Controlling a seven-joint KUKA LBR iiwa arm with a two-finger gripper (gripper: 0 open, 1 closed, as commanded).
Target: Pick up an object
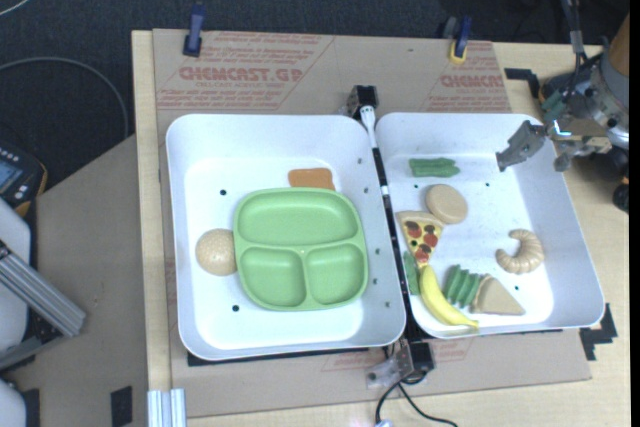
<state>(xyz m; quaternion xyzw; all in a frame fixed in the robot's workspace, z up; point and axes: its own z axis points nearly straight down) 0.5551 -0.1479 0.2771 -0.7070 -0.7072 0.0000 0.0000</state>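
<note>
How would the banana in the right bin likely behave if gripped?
The banana looks like glossy moulded plastic, so probably stiff, light and a bit slippery. Its curved, narrow body may pivot between fingers. It touches the pizza slice and green beans, which would likely shift.

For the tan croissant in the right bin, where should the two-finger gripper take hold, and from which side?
Probably from straight above, across the thick middle of the tan crescent-shaped croissant. It lies flat on the floor of the right white bin, horns curling toward the camera, apart from the beige wedge beside it. Fingers should straddle the arc's short width, where the body is fullest; the tapered ends would likely slip.
</note>
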